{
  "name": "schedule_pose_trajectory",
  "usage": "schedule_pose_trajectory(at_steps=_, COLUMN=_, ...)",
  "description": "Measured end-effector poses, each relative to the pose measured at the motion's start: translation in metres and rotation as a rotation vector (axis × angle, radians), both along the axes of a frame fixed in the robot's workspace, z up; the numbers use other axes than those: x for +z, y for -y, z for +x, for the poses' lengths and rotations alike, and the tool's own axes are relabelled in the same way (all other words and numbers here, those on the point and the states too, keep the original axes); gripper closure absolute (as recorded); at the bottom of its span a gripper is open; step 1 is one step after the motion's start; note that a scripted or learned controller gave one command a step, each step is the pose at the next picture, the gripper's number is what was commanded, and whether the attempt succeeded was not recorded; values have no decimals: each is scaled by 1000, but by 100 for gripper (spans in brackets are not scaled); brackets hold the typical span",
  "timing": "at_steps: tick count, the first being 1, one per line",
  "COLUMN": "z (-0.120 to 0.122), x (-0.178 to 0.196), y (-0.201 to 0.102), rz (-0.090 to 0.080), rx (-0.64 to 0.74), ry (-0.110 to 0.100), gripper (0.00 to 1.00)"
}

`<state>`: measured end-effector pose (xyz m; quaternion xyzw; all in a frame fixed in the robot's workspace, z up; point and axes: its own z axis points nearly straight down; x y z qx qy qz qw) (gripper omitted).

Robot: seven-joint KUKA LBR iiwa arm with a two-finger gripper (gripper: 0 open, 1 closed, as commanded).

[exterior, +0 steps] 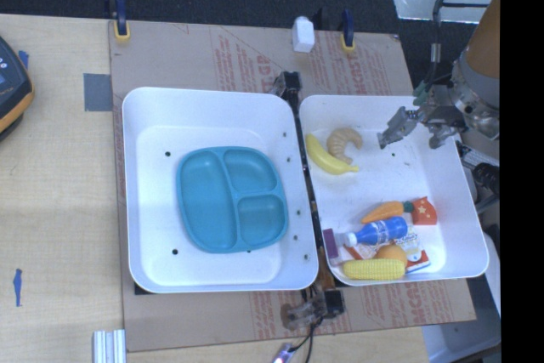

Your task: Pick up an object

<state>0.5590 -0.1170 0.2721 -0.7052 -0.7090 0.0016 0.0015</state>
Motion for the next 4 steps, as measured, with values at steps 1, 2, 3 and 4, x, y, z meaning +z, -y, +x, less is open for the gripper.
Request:
schedule_pose_trajectory(at_steps=1, z=-54, x=-79, y=-15, rz=0, rx=-1, ry=-2, gripper=0)
schedule_pose_trajectory(at_steps=2, z=-48, x=-181, y=-4, rz=0, rx=0, ry=-2, gripper=0)
schedule_pose_trajectory(at_steps=3, z=-48, x=-171, y=-3, rz=-1, rx=3, ry=-2, gripper=100)
schedule_pose_trajectory(at_steps=4, z=35, x=-80, y=-59, rz=0, rx=0, ry=3, gripper=100)
